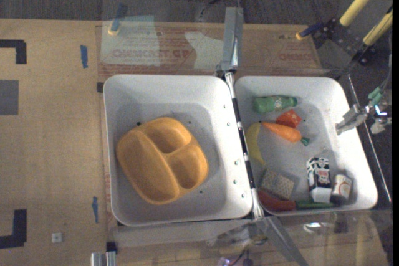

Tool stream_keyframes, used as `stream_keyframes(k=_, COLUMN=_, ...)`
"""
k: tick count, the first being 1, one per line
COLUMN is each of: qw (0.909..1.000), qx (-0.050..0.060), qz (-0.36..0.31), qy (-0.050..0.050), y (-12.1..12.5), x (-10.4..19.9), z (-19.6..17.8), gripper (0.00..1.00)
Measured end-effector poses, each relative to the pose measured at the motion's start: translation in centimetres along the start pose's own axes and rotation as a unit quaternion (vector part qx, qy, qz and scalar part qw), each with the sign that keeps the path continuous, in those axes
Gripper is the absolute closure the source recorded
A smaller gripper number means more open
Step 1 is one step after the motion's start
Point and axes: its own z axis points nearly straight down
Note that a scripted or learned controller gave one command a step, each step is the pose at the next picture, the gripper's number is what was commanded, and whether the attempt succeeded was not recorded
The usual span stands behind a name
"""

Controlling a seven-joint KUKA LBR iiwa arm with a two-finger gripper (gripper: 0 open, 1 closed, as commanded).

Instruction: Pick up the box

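Observation:
A small flat tan box (pixel 278 184) with a speckled face lies near the front of the right bin (pixel 358 152), between a yellow banana (pixel 252 141) and a black-and-white cow-patterned carton (pixel 318 174). My gripper (pixel 356 117) hangs over the right bin's right rim, well to the right of and behind the box, touching none of the objects. Nothing shows in its grasp.
The right bin also holds a green bottle (pixel 274 103), a red item (pixel 288 118), a carrot (pixel 283 132), a small can (pixel 341 188), a red pepper (pixel 276 201) and a green stick (pixel 312 204). An orange divided plate (pixel 162 161) lies in the left bin (pixel 124 96).

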Motion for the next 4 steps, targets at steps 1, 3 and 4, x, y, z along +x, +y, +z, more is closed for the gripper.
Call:
stream_keyframes(k=1, qw=0.9997, qx=-0.004, qz=0.024, qy=-0.001, y=-0.9, x=4.4, z=15.6, gripper=0.00)
stream_keyframes(k=3, qw=0.9940, qx=0.001, qz=0.109, qy=0.000, y=-2.2, x=4.3, z=14.7, gripper=0.00)
stream_keyframes(k=4, qw=0.9997, qx=0.000, qz=0.025, qy=0.000, y=-0.9, x=17.1, z=10.0, gripper=0.00)
